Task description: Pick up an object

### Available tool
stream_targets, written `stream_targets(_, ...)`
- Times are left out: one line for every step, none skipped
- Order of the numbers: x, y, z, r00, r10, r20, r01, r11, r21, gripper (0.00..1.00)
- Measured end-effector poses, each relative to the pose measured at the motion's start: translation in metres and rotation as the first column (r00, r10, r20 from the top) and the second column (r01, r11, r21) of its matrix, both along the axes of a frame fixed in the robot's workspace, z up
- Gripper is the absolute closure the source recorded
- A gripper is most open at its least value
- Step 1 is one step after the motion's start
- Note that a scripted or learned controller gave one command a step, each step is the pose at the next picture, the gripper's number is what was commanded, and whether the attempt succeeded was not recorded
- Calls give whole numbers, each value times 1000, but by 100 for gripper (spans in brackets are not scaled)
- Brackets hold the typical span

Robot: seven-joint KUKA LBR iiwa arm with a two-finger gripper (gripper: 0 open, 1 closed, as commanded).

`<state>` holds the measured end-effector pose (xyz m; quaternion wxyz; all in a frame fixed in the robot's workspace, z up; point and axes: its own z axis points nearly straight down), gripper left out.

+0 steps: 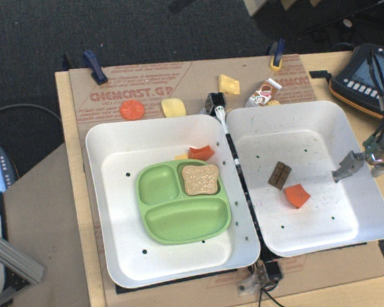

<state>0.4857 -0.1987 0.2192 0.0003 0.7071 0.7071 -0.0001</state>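
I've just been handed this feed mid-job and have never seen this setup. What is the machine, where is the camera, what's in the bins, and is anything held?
One fixed camera looks down at a slant on a bench with two shallow white bins. The gripper of a robot arm reaches in from the right, over the right bin; nothing shows between its fingers. That bin holds a brown block and an orange block. The left bin holds a green divided plate with a toast-like slice in one compartment, and an orange piece beside the plate.

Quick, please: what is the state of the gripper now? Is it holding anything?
Gripper: at the right bin's right edge, apart from the orange block; open or shut cannot be told.
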Motion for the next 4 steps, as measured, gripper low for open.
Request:
stream_targets(39,108,-114,1000,10,-5,-10,1000,6,0)
stream_targets(29,94,-136,1000,-1,-6,1,1000,3,0)
stream_targets(30,94,-124,1000,-2,0,2,1000,0,100)
stream_targets(70,148,-28,1000,8,13,-8,1000,1,100)
